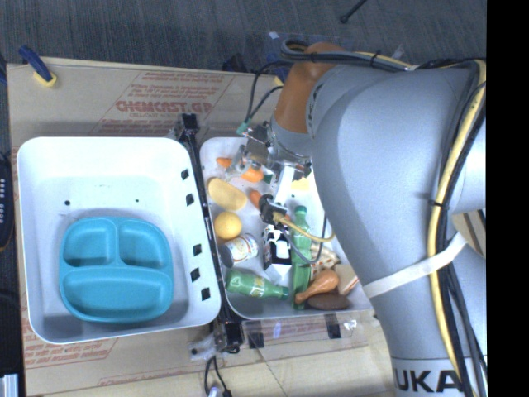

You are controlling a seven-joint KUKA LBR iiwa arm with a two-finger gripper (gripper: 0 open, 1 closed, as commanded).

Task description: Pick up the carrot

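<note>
Hovering: end effector point(263, 157) over right bin point(216, 149)
Carrot point(252, 174): apparently just beneath
Grip: cannot tell

Orange carrot point(252, 174), partly hidden, in right bin's far end

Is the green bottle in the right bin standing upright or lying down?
Lying down. The green bottle rests on its side near the right bin's front wall, below the can.
</note>
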